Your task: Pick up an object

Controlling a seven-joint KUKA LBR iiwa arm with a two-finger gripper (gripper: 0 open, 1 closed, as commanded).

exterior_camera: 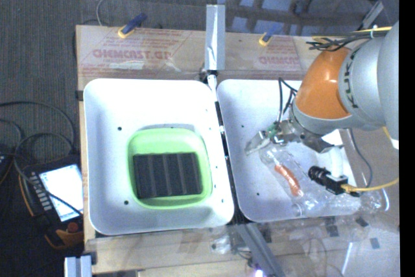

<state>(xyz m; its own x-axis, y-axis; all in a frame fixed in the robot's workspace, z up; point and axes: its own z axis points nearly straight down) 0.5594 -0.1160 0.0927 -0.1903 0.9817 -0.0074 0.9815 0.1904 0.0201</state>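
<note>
the hand [272,137] hangs low in the right bin [246,107], just left of the clear packet [292,181] — likely lining up a grab; whether it is apart or together, i cannot tell.

Grey arm [382,74], orange band (apparently black cables)

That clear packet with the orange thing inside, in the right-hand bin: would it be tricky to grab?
Probably. The clear packet looks like thin crinkled film, so likely floppy and light. Its glossy surface may slip. The orange piece inside might shift.
</note>
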